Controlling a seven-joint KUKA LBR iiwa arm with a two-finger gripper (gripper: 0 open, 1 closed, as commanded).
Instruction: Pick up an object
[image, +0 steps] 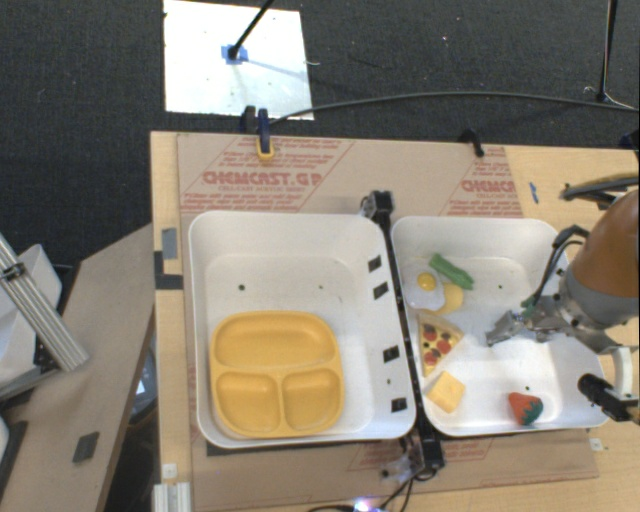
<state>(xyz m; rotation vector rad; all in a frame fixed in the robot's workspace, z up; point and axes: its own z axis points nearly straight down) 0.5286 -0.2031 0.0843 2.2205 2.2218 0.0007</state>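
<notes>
In the right bin (480, 240), the metal gripper (497, 334), grip state unclear, hovers beside a triangular pizza slice (437, 342).

A broad orange band wraps the arm (612, 252) just behind the claw (500, 331), grey casing below it. The claw itself is dull grey metal, slim and pointed. Black cable loops over its back, black bracket alongside.

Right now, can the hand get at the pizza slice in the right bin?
Probably yes. The hand hovers just right of the pizza slice, bare bin floor between them; the cheese sits apart.
</notes>
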